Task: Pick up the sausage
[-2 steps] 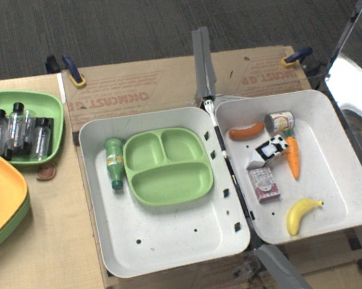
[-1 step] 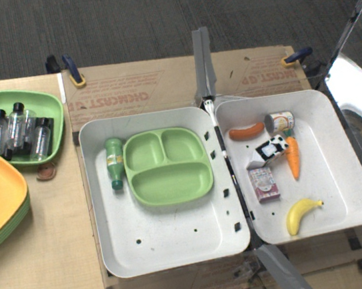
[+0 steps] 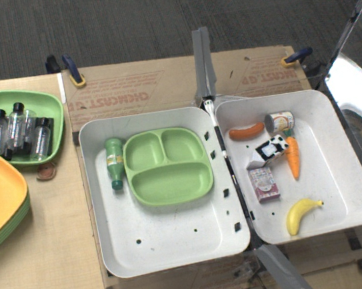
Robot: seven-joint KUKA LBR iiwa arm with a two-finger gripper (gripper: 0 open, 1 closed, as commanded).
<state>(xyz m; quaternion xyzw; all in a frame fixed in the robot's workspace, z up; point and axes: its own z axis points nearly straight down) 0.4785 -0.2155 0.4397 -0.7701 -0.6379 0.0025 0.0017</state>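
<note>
Sausage (image 3: 246,130) sitting near the right bin (image 3: 353,215) back wall, can (image 3: 279,122) just beside. Best to pinch across the short width. Can't tell tool state.

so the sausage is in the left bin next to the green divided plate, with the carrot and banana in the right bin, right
Not quite. The camera view shows the sausage in the right bin, near its back edge, beside a small can. The green divided plate is in the left bin; the carrot and banana are in the right bin.
</note>
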